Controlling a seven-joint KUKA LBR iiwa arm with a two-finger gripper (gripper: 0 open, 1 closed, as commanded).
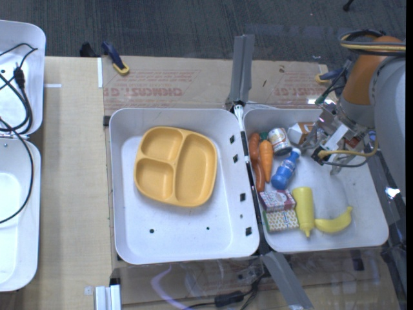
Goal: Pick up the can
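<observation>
The can (279, 141) lies tipped near the claw (316, 143), toward the carrots (264, 160) (claw's opening: I cannot tell).

Bench (71, 173) w/ left bin (181, 231), right bin (355, 183)

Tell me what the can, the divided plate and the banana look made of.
The can: likely metal, with a pale silvery end and what seems a printed label on its side. The divided plate: looks like moulded plastic, an even matte yellow. The banana: uniform smooth yellow, possibly a plastic replica; cannot tell.
</observation>
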